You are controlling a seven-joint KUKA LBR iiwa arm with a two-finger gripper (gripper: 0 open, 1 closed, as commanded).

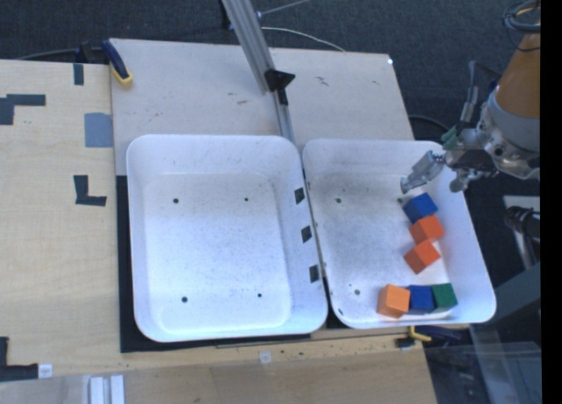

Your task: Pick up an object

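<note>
An orange cube (394, 300), a blue cube (421, 298) and a green cube (443, 295) are sitting along the right bin's (351, 218) near wall. The end effector (434, 174) is hovering with fingers spread and nothing between them, above another blue cube (421, 207), likely its target.

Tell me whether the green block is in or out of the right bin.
In. The green block sits inside the right bin, at its near right corner, beside a blue block.

Arm (520, 104) cut off at right edge behind gripper (435, 174); finger spacing too blurred to judge.
</note>
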